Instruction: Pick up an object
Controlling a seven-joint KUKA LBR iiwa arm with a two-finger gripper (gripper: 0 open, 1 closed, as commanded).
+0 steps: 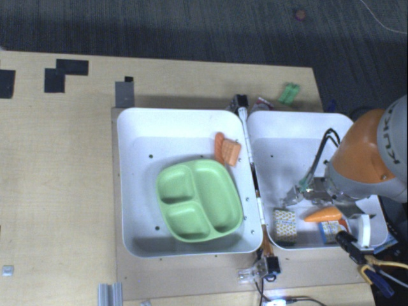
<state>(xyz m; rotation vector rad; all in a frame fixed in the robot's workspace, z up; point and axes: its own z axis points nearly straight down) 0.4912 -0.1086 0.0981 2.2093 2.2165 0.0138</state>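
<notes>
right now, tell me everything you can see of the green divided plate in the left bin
The green divided plate is pale green, looks like matte plastic, and has rounded corners and a raised rim. Ridges split it into three compartments: two smaller ones on its left side and one larger on its right. It lies flat, face up and turned at a slant, on the floor of the left bin, toward the near right corner. An orange object sits just beyond its far right corner; whether they touch is unclear.
</notes>
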